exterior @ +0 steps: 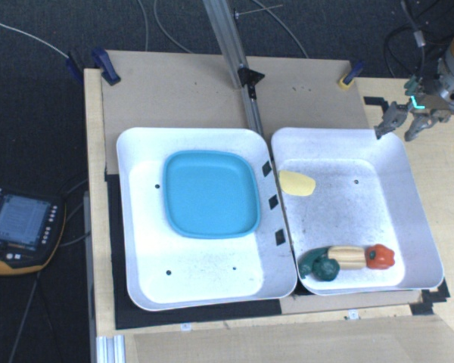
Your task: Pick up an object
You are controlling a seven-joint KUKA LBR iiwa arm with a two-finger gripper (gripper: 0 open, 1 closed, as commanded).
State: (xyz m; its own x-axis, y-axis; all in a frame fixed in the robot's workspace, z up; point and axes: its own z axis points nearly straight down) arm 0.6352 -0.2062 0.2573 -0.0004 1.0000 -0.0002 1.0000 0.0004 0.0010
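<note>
Hand (pixel 399 125) hovers open and unloaded above right bin's (pixel 416 203) far corner; red object (pixel 379 256) lies at near edge.

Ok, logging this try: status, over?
End effector open, above right bin's far corner, holding nothing. Yellow piece, green, tan, red toys untouched. Path clear.

Smooth white plastic bins (pixel 408 180), glossy blue plastic plate (pixel 210 193), matt plywood bench (pixel 174 89), metal rail (pixel 223 21)
</note>
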